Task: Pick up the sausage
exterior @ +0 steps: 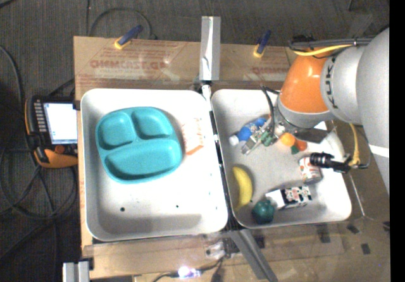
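In the right bin (342, 211), a small reddish-brown piece (300, 146) that looks like the sausage lies beside an orange item (288, 140), just under the edge of the arm's wrist. The arm's orange band (304, 85) hangs over the bin's back half. My gripper (269, 135) reaches down to the left of the sausage, among a blue-and-white bottle (247, 130) and a small green item (268, 140). The wrist hides most of the gripper.
The right bin also holds a banana (242, 186), a dark green toy (264, 211), a small printed box (291, 196) and a can (310, 170). A teal divided plate (140, 143) sits in the left bin (158, 217), with an orange scrap (193, 138) beside it.
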Action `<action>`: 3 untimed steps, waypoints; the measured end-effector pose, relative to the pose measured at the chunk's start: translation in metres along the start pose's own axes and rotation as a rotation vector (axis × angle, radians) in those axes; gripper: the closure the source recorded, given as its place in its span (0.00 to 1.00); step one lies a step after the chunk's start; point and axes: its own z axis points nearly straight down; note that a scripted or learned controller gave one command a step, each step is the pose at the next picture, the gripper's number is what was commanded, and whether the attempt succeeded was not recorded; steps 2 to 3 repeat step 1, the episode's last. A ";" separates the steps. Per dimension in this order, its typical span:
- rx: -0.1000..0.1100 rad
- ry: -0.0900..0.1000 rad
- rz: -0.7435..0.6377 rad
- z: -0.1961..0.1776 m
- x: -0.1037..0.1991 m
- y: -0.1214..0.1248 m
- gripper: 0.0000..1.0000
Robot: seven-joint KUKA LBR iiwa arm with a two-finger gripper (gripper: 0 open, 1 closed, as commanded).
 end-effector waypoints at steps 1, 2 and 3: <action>0.003 0.005 -0.076 -0.225 0.001 -0.026 1.00; 0.003 0.005 -0.076 -0.225 0.001 -0.026 1.00; 0.003 0.005 -0.076 -0.225 0.001 -0.026 1.00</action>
